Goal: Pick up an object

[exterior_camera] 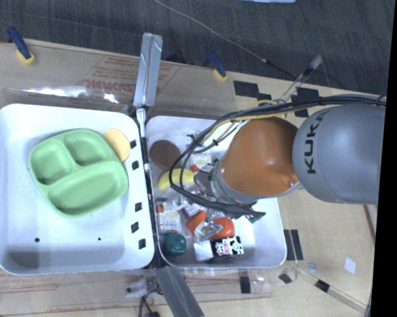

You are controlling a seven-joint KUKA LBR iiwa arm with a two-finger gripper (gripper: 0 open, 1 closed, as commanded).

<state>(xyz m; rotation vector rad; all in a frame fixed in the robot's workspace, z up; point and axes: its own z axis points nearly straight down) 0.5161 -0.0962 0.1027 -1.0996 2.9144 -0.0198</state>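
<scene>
1. Plainly early in the task; nothing seen lifted clear of the right bin, every object lying low on the bin floor.
2. Arm reaching in from three o'clock, orange band hanging over the middle of the right bin; claw buried below the wrist among the clutter, cannot tell how it stands or whether anything is caught in it.
3. Candidate objects all in the right bin: brown disc at ten o'clock of the bin, beside the dividing wall; yellow item just below it, partly under black cables; dark green round object at seven o'clock; black and white patterned block at six o'clock, near the front wall; orange-red piece touching or just above that block, close to the claw; small printed packets scattered between these.
4. Left bin holding a green divided plate at its centre, slightly toward twelve o'clock; yellow rounded object at two o'clock of that plate, touching its rim.
5. Done so far, by appearance: approach and descent into the pile; left to do: a secure hold on one object, then a lift clear of the bin; success not readable yet.
6. Likely trouble: crowded objects near the claw, so a slip or a two-object pinch seems possible.
</scene>
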